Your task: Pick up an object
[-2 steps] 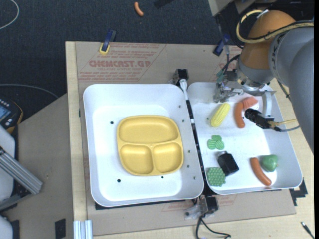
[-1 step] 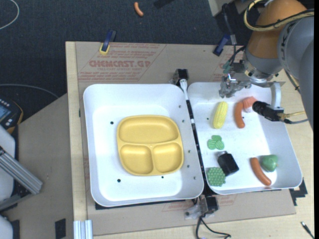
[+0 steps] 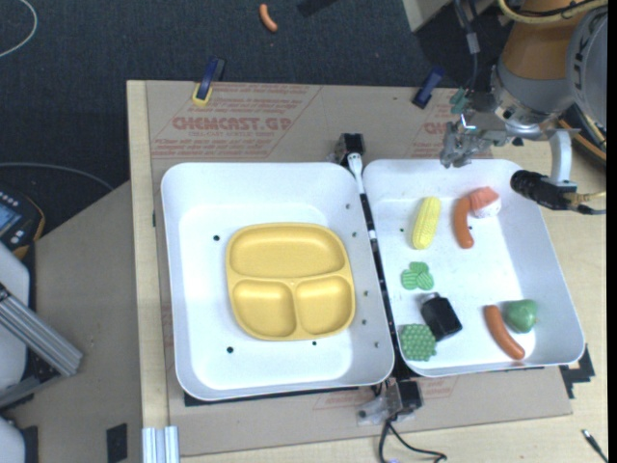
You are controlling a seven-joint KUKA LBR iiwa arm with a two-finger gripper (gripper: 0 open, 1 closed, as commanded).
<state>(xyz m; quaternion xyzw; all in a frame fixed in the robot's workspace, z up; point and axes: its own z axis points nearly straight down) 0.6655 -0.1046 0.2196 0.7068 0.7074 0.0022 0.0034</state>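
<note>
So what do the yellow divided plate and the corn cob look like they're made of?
Yellow divided plate: probably moulded plastic, smooth with a soft sheen, one uniform colour, rounded compartment ridges. Corn cob: likely toy plastic or rubber, even pale yellow with a bumpy surface; too small to tell which.

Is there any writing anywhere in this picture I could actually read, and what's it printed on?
"CHEMCAST GP", in faded red, repeated on the brown board under the two white bins; the last letters are uncertain.
The same print near the board's right side and along its front edge is too faint to read.
</note>
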